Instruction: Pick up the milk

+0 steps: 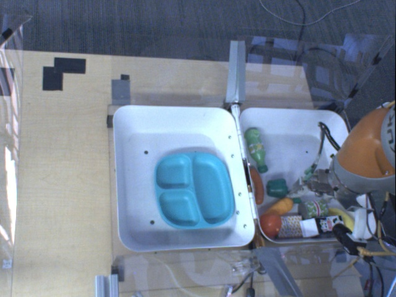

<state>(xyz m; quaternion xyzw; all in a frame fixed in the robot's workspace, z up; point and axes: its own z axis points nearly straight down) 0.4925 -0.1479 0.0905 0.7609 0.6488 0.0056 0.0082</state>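
A pale carton [292, 226] with a dark end lies on its side along the front wall of the right bin [291, 125]; it looks like the milk. My gripper [314, 182] hangs low over the right half of that bin, a little behind and to the right of the carton. The grey wrist and orange band [371, 146] rise behind it. Nothing is visibly held in the gripper.
Around the carton lie a red round fruit [270, 223], an orange carrot [281, 205], a teal piece [276, 186], a green-and-white pack [317, 206] and a yellow banana [342, 216]. A green bottle [255, 148] and brown sausage [257, 187] lie by the divider. The left bin [133, 184] holds a blue divided plate [193, 189].
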